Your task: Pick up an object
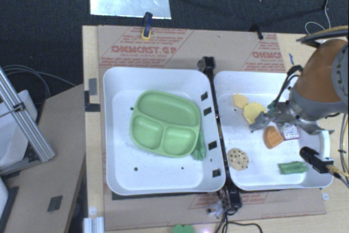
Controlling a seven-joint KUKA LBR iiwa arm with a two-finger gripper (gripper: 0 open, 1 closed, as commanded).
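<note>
Cookie (238, 159) and green stick (293, 167) lie at the front of the right bin (260, 176), while the claw (265, 124) hangs low beside the orange toy (272, 138), probably to grab it, though nobody can tell if it is open or closed.

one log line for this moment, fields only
arm: over right bin | gripper: beside orange piece | grasp: unconfirmed | green tray: in left bin
</note>
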